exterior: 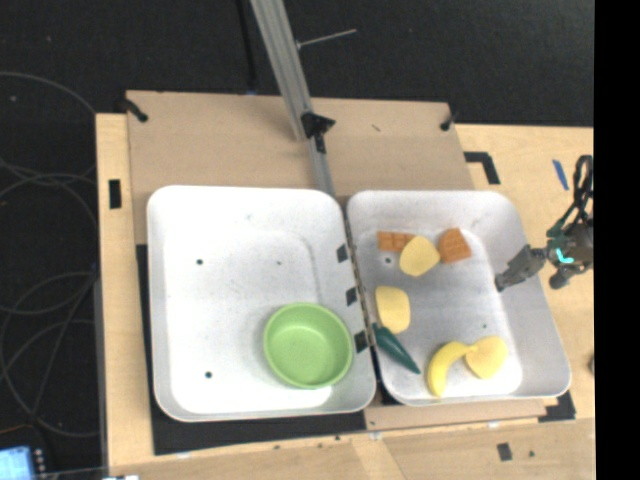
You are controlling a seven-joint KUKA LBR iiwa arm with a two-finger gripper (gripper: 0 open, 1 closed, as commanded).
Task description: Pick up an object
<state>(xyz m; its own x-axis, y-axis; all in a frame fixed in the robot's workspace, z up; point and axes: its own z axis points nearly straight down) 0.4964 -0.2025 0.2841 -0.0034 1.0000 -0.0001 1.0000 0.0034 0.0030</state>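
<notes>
Yellow banana (446, 366) | right bin (520, 368) | long axis slants lower-left to upper-right

I see the wooden bench (250, 148) under two white bins: the left bin (210, 238) and the right bin (520, 338), touching at mid-frame. A metal pole (280, 48) slants down from the top centre. Black cables (40, 218) loop over the dark floor at left.

Left bin (200, 228) open bar green bowl (308, 344), right bin (500, 213) center free btwn items
</notes>
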